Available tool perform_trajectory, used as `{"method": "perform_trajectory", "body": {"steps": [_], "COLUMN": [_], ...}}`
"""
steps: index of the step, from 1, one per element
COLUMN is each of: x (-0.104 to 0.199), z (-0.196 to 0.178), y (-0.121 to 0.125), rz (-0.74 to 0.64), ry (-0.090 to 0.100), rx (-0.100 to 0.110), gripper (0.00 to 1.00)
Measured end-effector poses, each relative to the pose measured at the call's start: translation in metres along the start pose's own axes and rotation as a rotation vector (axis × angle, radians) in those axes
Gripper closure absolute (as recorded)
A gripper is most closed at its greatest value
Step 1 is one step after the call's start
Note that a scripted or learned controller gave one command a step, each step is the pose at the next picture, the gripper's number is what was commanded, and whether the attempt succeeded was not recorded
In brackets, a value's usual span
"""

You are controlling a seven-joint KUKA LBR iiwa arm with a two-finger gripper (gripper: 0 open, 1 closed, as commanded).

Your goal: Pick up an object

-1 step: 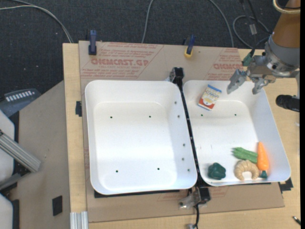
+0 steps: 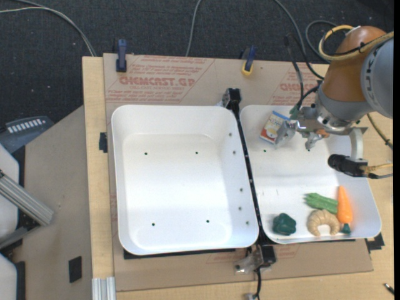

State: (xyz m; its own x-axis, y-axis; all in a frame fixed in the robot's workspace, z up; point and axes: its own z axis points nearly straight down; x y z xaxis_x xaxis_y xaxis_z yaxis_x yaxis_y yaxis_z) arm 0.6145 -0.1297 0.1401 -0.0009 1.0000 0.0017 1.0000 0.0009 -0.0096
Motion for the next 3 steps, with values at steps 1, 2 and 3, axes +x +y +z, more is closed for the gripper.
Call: {"method": "perform_trajectory", "body": {"steps": [1, 2, 3], "x": [0.028, 0.023, 0.027], "z": [0.056, 0.055, 0.055], "y": [0.009, 0.031, 0.004], "rz": [-0.001, 0.0, 0.001], "ry": [-0.001, -0.002, -0.001], "rx": [-0.009, -0.011, -0.009], "gripper": [0.0, 0.0, 0.0]}}
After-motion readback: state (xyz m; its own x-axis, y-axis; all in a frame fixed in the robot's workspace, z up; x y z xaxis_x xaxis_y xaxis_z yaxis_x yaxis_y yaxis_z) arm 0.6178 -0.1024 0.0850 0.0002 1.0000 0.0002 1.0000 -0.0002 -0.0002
